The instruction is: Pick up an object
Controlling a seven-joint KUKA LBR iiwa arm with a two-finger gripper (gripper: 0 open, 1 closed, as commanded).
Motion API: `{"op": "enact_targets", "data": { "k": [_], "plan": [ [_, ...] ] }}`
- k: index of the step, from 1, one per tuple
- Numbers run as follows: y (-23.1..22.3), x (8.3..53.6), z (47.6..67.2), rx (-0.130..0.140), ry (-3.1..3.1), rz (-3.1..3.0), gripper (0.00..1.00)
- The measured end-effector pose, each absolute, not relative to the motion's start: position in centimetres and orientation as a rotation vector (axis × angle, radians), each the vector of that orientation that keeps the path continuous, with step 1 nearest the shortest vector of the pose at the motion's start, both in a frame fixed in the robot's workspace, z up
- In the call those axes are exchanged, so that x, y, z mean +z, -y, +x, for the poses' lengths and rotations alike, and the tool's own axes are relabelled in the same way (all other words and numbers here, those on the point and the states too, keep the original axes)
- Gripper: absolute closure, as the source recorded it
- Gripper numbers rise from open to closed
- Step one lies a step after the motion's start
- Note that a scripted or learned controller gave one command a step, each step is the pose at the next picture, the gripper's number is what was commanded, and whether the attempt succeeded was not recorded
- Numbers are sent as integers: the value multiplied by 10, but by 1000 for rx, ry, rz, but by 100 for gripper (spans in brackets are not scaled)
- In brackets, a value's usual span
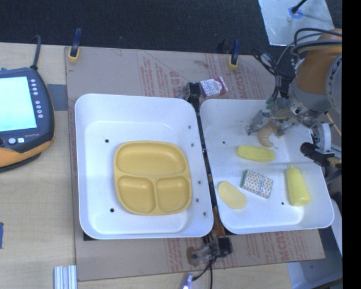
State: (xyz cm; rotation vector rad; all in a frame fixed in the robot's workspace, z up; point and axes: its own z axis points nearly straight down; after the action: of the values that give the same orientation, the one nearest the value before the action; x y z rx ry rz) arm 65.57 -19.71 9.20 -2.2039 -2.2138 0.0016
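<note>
White plastic bins sit side by side on the bench. Left bin (84,161) carries a yellow divided tray (151,177) near its middle, with bare floor all round it. Right bin (228,116) holds a corn cob (256,154) at centre, a yellow bottle (297,186) near the right edge, a patterned sponge (257,183) and a pale yellow slice (231,194) toward the near edge. Gripper (269,127) hangs low near the far edge, just above a small tan piece (265,139); whether it grips anything cannot be told.
</note>
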Motion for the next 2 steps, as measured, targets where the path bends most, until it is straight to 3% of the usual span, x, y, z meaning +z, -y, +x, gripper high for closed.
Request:
{"op": "enact_targets", "data": {
  "k": [1, 2],
  "plan": [
    [174, 92, 656, 5, 2224, -2213, 0],
    [175, 102, 655, 9, 2223, -2209, 100]
  ]
}}
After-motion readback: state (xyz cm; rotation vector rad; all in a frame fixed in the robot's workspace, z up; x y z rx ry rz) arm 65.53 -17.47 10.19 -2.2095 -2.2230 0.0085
